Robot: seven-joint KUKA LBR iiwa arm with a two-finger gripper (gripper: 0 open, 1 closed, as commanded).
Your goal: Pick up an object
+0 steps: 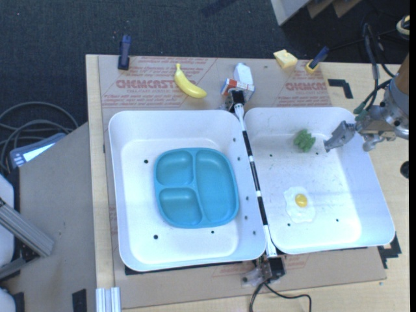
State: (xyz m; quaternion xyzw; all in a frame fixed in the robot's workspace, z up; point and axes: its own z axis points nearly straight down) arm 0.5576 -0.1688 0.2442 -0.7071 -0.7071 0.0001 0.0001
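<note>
The wooden bench [195, 86] is filling most of the frame, its printed board showing along the upper middle. On it two shallow white bins are sitting side by side, touching along a dark seam down the centre. The left bin [130, 135] is occupying the middle left of the frame, and the right bin [364, 200] is lying at the middle right.

Inside the left bin a blue divided plate [195, 187] is resting flat near the middle (three compartments, all facing up). The grey arm [396, 112] is reaching in from the right edge of the frame, over the upper right corner of the right bin.

In the right bin a fried egg toy [299, 203] is lying flat, lower centre of that bin, well apart from the arm. A green broccoli toy [303, 140] is sitting in the bin's upper part, just left of the gripper [344, 137]. The gripper is hanging beside the broccoli with its two fingers standing apart and nothing between them.

Beyond the bins, on the board at the top of the frame, a yellow banana [188, 83] is lying upper centre-left, a small carton [240, 80] is standing just right of it, and a yellow wedge [285, 58] is sitting at upper right.
</note>
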